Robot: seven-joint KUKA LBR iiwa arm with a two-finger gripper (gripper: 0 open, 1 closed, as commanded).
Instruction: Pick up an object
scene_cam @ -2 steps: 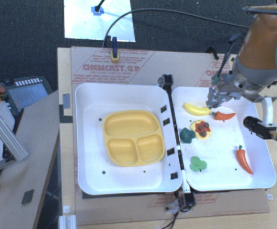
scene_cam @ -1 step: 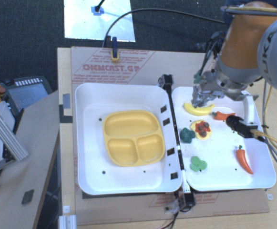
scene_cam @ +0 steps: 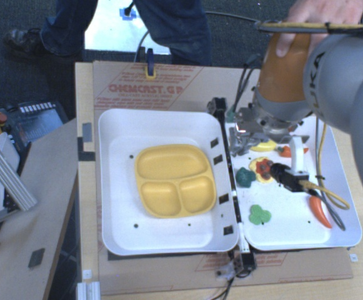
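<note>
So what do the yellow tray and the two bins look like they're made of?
The yellow tray looks like moulded plastic with a matte finish: one even colour, rounded compartment walls, soft dull highlights. The left bin and right bin look like thin formed white plastic, smooth and slightly glossy, with rounded rims. I cannot be certain.

Single fixed camera mounted above the bench (scene_cam: 169,80), looking down at a slant from a moderate distance. The left bin (scene_cam: 115,186) and right bin (scene_cam: 347,227) lie side by side across the lower middle of the frame, the far floor (scene_cam: 19,5) appears along the top, and the arm (scene_cam: 343,74) enters from the right, close to the lens.
</note>
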